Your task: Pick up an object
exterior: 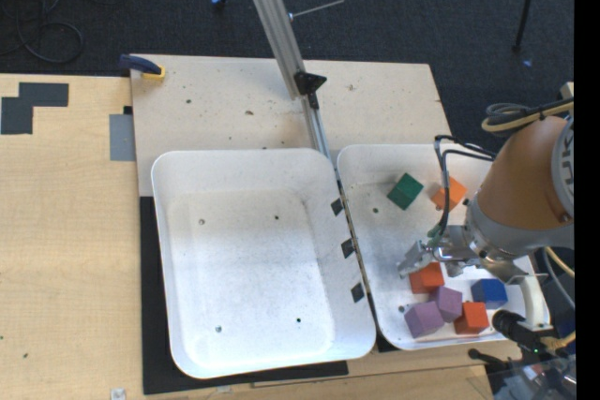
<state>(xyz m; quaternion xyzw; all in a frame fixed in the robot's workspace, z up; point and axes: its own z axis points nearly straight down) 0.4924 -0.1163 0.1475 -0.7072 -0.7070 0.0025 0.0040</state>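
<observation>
The gripper (pixel 419 259) hangs low in the right bin (pixel 375 166), jaws spread and gripping nothing, just above the red-orange block (pixel 428 277) at lower right. Best to descend squarely astride that block, clear of the purple block (pixel 449 303) beside it, before closing.

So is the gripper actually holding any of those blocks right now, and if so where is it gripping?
It cannot be told. The gripper sits low in the right bin, right above an orange block, but no block shows between its fingers.

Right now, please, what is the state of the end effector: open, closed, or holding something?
End effector: cannot be told; it is low in the right bin, just above an orange block.
</observation>
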